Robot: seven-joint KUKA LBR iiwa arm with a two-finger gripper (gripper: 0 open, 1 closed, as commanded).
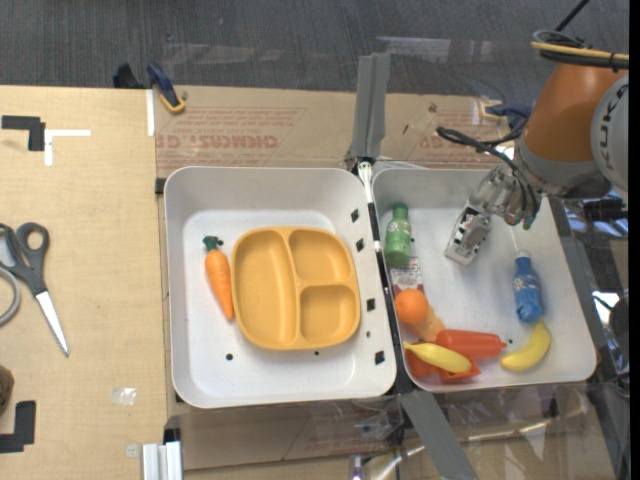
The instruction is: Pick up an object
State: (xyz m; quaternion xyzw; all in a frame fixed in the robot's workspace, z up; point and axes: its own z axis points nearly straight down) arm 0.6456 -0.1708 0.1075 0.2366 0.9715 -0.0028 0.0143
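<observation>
Objects for picking lie in the right bin (570, 268), where the gripper (468, 240) hangs over bare floor in the upper middle, holding nothing; whether it is open or closed I cannot tell. Just left stands a green bottle (399, 234); to the lower right a blue bottle (526, 290) and a banana (530, 349). An orange (410, 307), red cup (468, 345) and yellow pepper (440, 357) crowd the lower left. The left bin (190, 298) holds a yellow divided plate (296, 288) and a carrot (219, 280).
</observation>
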